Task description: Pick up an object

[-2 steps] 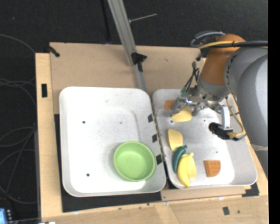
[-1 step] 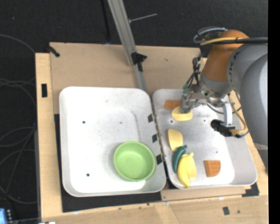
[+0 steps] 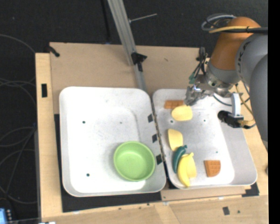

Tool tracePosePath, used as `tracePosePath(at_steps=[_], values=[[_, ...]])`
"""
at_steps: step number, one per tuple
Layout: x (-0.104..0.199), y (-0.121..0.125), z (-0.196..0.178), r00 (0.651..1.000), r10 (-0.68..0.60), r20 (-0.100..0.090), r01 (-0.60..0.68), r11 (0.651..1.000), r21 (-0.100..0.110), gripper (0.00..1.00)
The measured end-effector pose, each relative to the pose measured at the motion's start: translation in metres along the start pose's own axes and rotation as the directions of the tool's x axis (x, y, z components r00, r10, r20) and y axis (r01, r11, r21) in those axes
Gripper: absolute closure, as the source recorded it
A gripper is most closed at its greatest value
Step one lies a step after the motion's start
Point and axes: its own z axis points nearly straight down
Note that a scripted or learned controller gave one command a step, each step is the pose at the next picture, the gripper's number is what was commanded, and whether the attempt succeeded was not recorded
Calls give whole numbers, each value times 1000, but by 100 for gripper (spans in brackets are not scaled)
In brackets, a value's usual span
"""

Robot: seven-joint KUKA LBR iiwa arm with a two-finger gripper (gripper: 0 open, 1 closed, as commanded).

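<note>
1. Bench (image 3: pixel 98 64): tan board carrying two shallow white bins side by side; a grey metal pole (image 3: pixel 123 27) crosses it at 12 o'clock.
2. Arm (image 3: pixel 233 45): enters from 2 o'clock, wrist lowered over the upper part of the right bin (image 3: pixel 238 157).
3. Left bin (image 3: pixel 93 115): holds a green bowl (image 3: pixel 134 160) at its 5 o'clock corner, well apart from the gripper.
4. Gripper (image 3: pixel 192 97): poised just above a pale yellow rounded piece (image 3: pixel 182 113), the likeliest target. Whether its grasping parts are spread or pressed together, I cannot tell. Nothing is seen held.
5. Step in hand, by judgement: approach and descent; no grasp yet. The next move calls for centring over the piece, then closing.
6. Obstructions: an orange block (image 3: pixel 173 104) lies touching or just beside the target at 10 o'clock and could be caught with it.
7. Other contents: a yellow wedge (image 3: pixel 175 138), a banana-like piece (image 3: pixel 186 169) with a dark green item (image 3: pixel 178 154), and an orange waffle-like square (image 3: pixel 212 167), all towards 6 o'clock.
</note>
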Motion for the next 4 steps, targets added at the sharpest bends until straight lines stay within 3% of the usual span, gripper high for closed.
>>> tracePosePath(at_steps=[2,4], values=[[0,10,-101,1000,-2,1,2,1000,-1,100],[113,-18,-89,1000,-3,-1,3,1000,8,100]])
